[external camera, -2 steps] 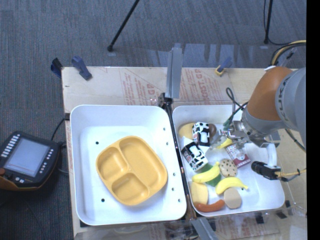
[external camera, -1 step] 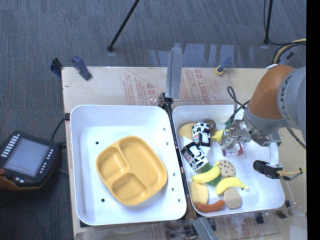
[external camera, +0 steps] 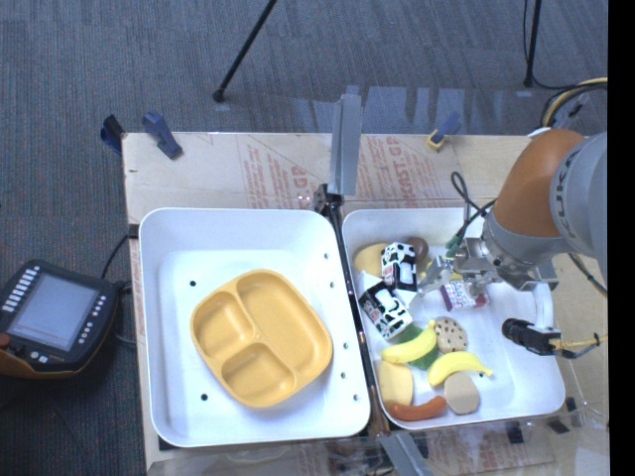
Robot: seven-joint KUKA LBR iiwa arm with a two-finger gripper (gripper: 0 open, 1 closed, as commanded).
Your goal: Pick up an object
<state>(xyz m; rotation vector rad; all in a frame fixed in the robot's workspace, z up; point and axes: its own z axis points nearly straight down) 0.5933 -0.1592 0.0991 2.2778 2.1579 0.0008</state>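
Observation:
My gripper (external camera: 458, 278) hangs low over the middle of the right bin (external camera: 544, 393), and the arm comes in from the right. Directly under it lies a small white and pink packet (external camera: 457, 295); whether it is touching the gripper cannot be made out. Left of the gripper are two black-and-white cow-patterned toys (external camera: 399, 262) (external camera: 386, 310). In front of it lie a chocolate-chip cookie (external camera: 450, 333), two yellow bananas (external camera: 412, 346) (external camera: 457, 367), a red sausage (external camera: 429, 408) and a pale round slice (external camera: 461, 395).
The left bin (external camera: 169, 266) holds a yellow divided plate (external camera: 261, 337). A pale yellow piece (external camera: 369, 258) and a brown piece (external camera: 421, 249) sit at the right bin's back left. A teach pendant (external camera: 50, 315) lies off the bench to the left.

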